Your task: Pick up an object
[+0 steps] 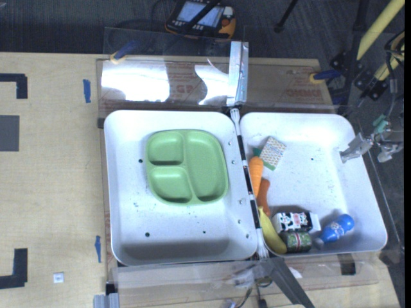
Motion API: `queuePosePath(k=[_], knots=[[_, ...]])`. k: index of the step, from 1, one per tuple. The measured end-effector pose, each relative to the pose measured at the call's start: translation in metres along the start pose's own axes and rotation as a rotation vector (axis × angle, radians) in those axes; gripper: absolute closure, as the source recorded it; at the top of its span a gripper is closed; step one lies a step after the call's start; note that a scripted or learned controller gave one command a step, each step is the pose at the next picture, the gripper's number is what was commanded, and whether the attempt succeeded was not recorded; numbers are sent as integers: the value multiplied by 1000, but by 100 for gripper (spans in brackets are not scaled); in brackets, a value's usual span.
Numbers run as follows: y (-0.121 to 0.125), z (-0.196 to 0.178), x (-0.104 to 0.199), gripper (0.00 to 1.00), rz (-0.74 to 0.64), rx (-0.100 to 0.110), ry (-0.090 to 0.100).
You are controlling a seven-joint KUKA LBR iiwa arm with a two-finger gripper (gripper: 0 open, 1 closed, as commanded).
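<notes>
The right bin [321,130] holds several small objects along its left and front sides. An orange carrot [257,175] lies by the left wall, with a dotted pale card-like block [273,152] just behind it. A yellow banana [270,231] lies in the front left corner, beside a black-and-white cow-pattern carton [295,221] and a small green can [298,240]. A blue bottle-like toy [337,228] rests at the front right. My gripper [367,144] hangs at the bin's right rim, apart from all of these objects and with none of them at its tip.
The left bin [122,172] carries a green divided plate [187,165]. A clear panel and a metal post [237,72] stand behind the bins. Cables and stands crowd the far right beside the arm. A pendant [200,17] lies on the floor behind.
</notes>
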State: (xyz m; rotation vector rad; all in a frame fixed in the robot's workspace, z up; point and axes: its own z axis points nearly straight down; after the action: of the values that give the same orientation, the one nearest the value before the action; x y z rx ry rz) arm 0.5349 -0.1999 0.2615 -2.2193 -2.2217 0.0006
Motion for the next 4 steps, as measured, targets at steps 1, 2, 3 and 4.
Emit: queuePosePath(k=[1,2,3,4], knots=[[24,175,6,0,-147,-5,-2],[24,176,25,0,282,-5,-1],[66,176,40,0,80,-5,-2],[23,175,81,0,-13,-4,1]])
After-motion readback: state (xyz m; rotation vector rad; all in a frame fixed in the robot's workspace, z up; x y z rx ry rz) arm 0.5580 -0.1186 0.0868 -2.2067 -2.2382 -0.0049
